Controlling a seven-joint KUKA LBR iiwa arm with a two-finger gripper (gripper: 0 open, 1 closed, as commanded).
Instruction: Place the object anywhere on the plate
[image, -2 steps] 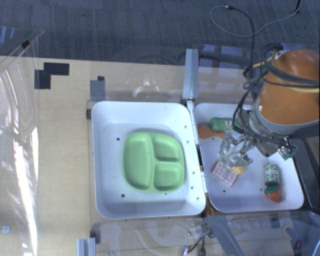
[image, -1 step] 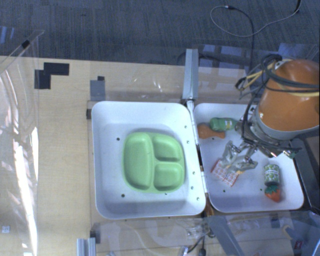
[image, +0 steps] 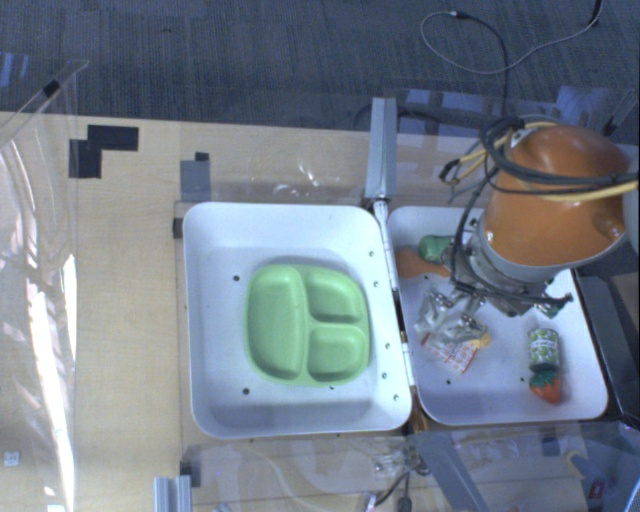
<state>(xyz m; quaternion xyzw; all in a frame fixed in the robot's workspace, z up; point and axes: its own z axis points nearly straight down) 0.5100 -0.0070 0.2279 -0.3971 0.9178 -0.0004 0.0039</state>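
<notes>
While the fingers (image: 462, 310) are hovering over the crinkled packet (image: 447, 335), grip unclear, the green plate (image: 306, 323) is lying leftward.

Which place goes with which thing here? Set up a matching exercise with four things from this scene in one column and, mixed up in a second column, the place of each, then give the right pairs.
Things:
1. green divided plate
2. gripper
3. small green-labelled can
4. clear crinkled packet

Places:
A. near the right bin's right-hand wall, with a small orange and green item just below it
B. middle of the left bin
C. under the gripper in the right bin
D. low over the middle of the right bin

Pairs: 1-B, 2-D, 3-A, 4-C
</notes>
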